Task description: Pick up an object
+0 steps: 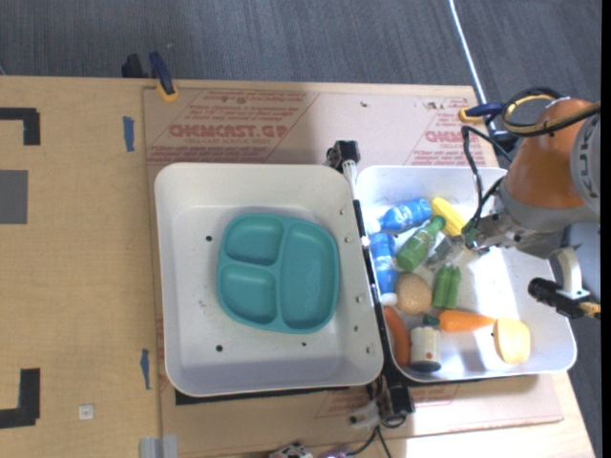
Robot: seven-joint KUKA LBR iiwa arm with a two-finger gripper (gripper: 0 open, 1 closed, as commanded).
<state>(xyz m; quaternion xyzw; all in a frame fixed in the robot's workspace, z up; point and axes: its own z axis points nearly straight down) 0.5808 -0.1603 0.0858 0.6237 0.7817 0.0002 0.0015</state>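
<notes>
I'm looking down on both bins now: the left bin (181, 284) sits in the middle of the frame with a teal divided plate (279, 272) lying flat in it, three compartments facing up, and the right bin (549, 356) at centre right is where all the clutter is. My arm (549, 165) comes in from the right edge, orange band showing at upper right, and the gripper (466, 239) is down low over the upper middle of the right bin. I cannot tell its grip from here; the tip is small and dark against the toys, so I won't call anything held. Just beside the tip on the left I see a green bottle (420, 244) lying tilted, with a yellow piece (449, 215) just above it and a blue bottle (406, 215) at the bin's upper left. Another blue item (382, 260) lies along the left wall. Below those, a beige round thing (413, 294) and a small green piece (446, 286) sit close together, an orange carrot (466, 322) lies below them, a pale yellow piece (513, 340) is at lower right, and a reddish-orange piece (397, 334) runs along the lower left wall
</notes>
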